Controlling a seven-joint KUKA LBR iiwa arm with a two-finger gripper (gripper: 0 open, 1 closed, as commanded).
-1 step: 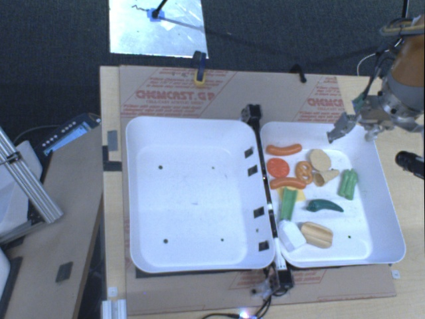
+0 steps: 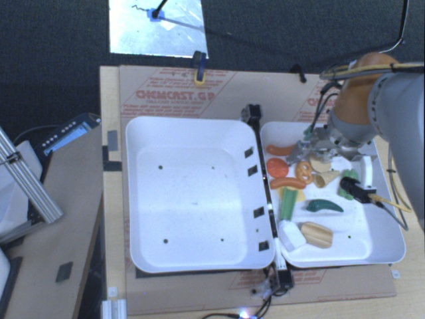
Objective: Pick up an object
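- Your gripper (image 2: pixel 317 150) hangs low over the back of the right bin (image 2: pixel 385 241), above the crowd of toy food; whether it is wide, narrow or holding anything, you cannot tell from this slanted view.
- Your candidates all lie in that bin: an orange slice (image 2: pixel 303 171) just beside the tool, a red tomato piece (image 2: pixel 277 168), a green stalk (image 2: pixel 288 203), a dark green pepper (image 2: pixel 324 207), a bread loaf (image 2: pixel 317 234) and a white block (image 2: pixel 291 234) near the front.
- Expect these to be light, stiff, smooth plastic that is likely to skid, not crush.
- Take the loaf across its narrow sides; it lies apart from the clutter, touching only the block.
- The left bin (image 2: pixel 143 244) sits alongside.
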